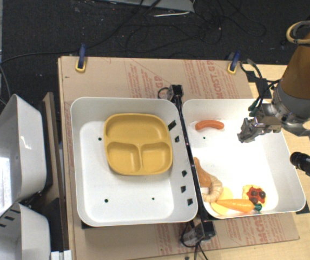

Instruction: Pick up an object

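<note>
My arm reaches in from the right over the desk (122,75), whose brown board carries faint red printing I cannot read. The left bin (90,199) holds a yellow divided plate (138,144), with bare white floor around it. In the right bin (290,161), open floor fills the middle; a sausage (209,125) lies near the far wall, while a carrot (236,204), a croissant (209,179) and a small pizza slice (254,193) crowd the near edge. My end effector (249,132) hovers above that bin's far right part; whether it is open or closed I cannot tell, and nothing shows in its grip.

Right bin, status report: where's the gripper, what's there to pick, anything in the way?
Gripper over right bin, upper right part. Sausage to its left, apart. Carrot and other toy food at near edge. Nothing blocks the sausage.
</note>
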Available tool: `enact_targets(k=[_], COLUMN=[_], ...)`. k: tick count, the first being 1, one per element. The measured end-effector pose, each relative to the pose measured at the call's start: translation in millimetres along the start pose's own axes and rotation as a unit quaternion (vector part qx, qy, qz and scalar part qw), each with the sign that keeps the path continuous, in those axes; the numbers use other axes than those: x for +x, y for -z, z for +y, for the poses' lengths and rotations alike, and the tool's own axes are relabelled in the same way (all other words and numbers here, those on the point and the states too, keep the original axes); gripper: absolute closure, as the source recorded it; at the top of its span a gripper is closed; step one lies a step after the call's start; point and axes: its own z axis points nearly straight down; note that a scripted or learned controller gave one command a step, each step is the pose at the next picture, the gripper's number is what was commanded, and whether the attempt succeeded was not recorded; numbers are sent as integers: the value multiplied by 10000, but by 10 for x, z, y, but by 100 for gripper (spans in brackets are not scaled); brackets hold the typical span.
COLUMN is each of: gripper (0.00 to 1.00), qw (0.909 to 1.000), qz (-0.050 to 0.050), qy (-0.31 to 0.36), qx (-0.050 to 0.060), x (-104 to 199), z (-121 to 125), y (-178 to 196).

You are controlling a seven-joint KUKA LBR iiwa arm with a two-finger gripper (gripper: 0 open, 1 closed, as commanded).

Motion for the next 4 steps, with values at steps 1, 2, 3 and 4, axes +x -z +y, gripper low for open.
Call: enact_targets(k=[1,2,3,4], gripper=[100,100,100,100], qw=[10000,10000,10000,10000], qz=[-4,-2,1,-3], qy=[-6,2,3,0], qx=[-2,6,-11,-12], x=[470,1055,1551,2039], z=[42,160,295,461], y=[-6,-171,-128,-145])
